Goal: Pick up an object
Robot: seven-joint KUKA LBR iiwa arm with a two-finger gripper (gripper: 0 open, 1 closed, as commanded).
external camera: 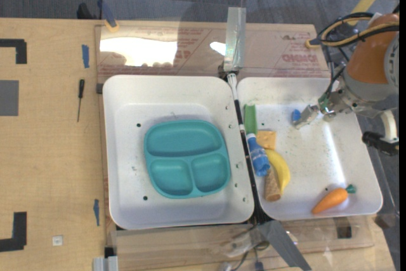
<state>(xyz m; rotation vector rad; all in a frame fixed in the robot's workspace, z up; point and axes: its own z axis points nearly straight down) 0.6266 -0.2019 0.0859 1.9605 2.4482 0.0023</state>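
Approach step — my end effector [309, 115] hangs low in the right bin [355, 155], beside a small blue piece [295, 116]; finger spread I cannot tell. Next — settle over the piece, then close.

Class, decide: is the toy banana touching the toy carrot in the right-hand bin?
Apart. The camera view shows the banana lying near the bin's left wall and the carrot near its lower right corner, with bare white bin floor plainly between them.
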